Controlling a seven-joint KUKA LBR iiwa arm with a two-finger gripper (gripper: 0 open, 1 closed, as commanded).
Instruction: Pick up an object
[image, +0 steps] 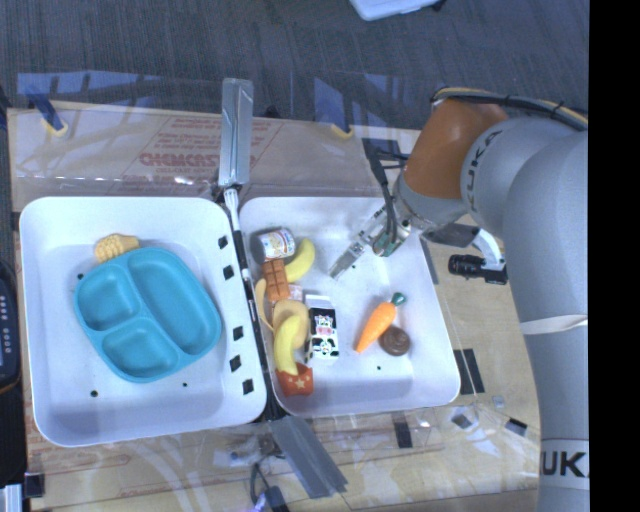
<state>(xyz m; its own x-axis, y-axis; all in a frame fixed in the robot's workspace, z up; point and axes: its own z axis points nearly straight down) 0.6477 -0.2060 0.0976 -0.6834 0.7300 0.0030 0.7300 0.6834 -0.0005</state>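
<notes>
My gripper (352, 256) hangs over the right bin (420, 375), in its upper middle, above bare white floor. A small tin can (277, 243) and a banana (301, 259) lie just to its left. An orange carrot (375, 325) with a green tip lies below and right of it, beside a brown round piece (395, 342). A small black-and-white carton (321, 332) stands below the gripper. A second banana (289, 337) lies along the bin's left wall, over a red item (297, 380). No object sits within the gripper.
The left bin (50, 400) holds a blue divided plate (148, 310) and a yellow corn-like piece (116, 245). A raised divider (238, 270) runs between the bins. The grey arm (520, 190) covers the right bin's upper right corner.
</notes>
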